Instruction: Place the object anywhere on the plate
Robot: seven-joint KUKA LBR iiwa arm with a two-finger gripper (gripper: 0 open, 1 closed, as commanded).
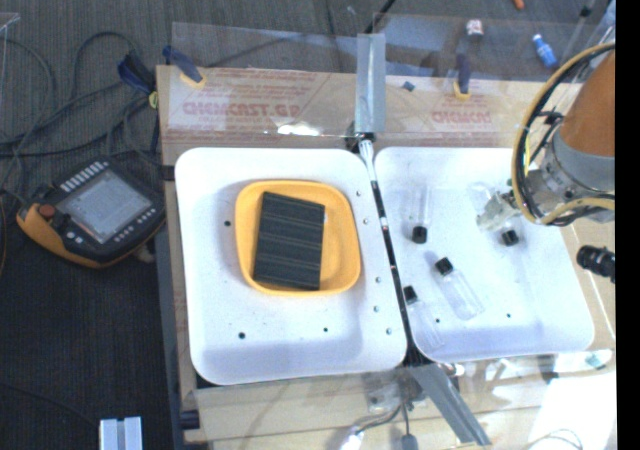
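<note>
Nearest the lens, the left shallow white bin (200,338) carries a yellow square plate (345,238) with a dark ribbed rectangular block (290,239) already lying flat on it. You should lift away straight, without brushing the block. At frame right, the gripper (503,208) blurs among cables; you cannot tell its opening, nor identify the small clear vials (455,288).

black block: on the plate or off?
On. The black block lies flat inside the yellow plate, in the left bin.
</note>
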